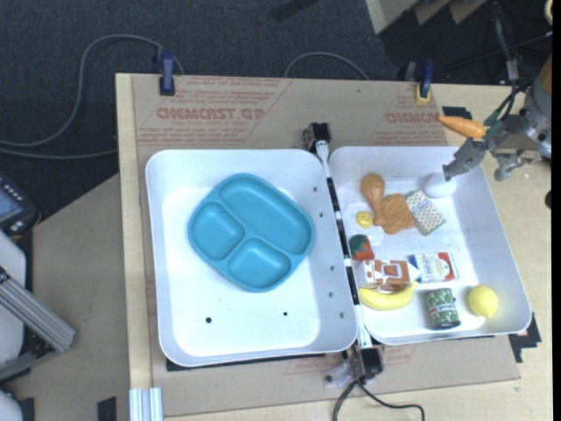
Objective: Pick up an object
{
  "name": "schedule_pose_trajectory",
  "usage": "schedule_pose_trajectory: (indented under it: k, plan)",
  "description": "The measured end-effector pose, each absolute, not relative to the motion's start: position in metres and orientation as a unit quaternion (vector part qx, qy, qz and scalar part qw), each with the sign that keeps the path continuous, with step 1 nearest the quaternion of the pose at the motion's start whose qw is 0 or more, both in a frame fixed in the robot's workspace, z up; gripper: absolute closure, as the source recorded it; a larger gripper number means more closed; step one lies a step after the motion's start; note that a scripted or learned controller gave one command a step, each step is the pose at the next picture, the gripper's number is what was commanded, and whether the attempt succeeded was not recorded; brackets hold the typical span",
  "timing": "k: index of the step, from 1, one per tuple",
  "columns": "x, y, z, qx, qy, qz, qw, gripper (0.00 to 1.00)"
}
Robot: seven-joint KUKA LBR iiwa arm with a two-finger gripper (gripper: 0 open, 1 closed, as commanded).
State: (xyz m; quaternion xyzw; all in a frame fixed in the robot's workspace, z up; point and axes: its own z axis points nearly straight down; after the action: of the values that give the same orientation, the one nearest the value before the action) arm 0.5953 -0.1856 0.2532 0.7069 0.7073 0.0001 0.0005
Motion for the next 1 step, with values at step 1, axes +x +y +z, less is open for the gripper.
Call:
schedule_pose_trajectory:
  k: [1]
  plan:
    - [0.5976,-0.1321,0.1223,0.705,0.709,-0.0026,-0.007,0.0]
